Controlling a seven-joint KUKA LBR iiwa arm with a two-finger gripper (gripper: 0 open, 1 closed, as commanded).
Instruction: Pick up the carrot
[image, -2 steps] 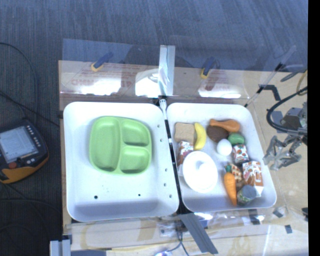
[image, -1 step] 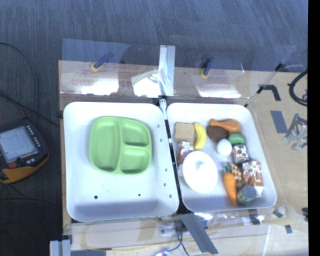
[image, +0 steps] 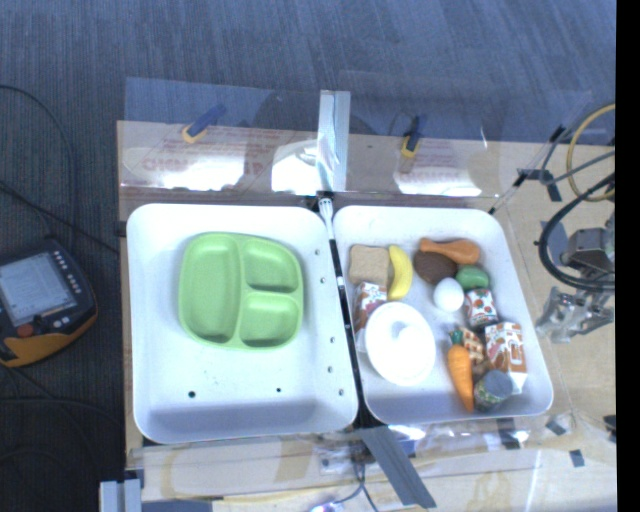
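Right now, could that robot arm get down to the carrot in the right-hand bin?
Probably yes. The carrot lies uncovered near the right bin's front. It's a tight spot though: a white bowl sits close on one side and small cartons on the other.

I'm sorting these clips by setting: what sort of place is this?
Most likely a robotics lab bench, not a kitchen. Two white bins sit clamped on a board, the food, like the carrot and banana, looks like toys, and a handheld control pendant lies on grey carpet with loose cables.
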